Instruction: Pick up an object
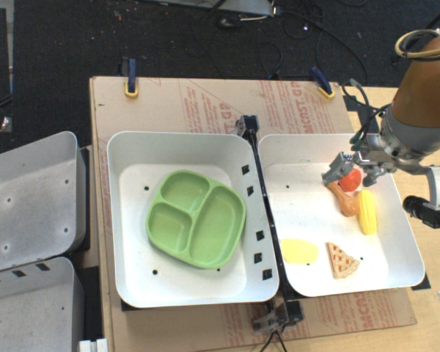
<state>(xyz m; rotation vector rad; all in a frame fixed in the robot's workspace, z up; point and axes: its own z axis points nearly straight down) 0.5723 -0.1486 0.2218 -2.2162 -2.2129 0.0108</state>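
Note:
My gripper is low in the right bin, near its far right part, directly over a small red object. The red object rests against the top end of an orange, carrot-like piece. A yellow corn cob lies just to the right of that piece. Nearer the front of the bin lie a flat yellow disc and a tan waffle-like wedge. The gripper body hides part of the red object.
The left bin holds a green divided plate. A black divider with clips runs between the bins. White trays lie off the bench at the left. The arm's grey and orange wrist hangs over the right bin's far right corner.

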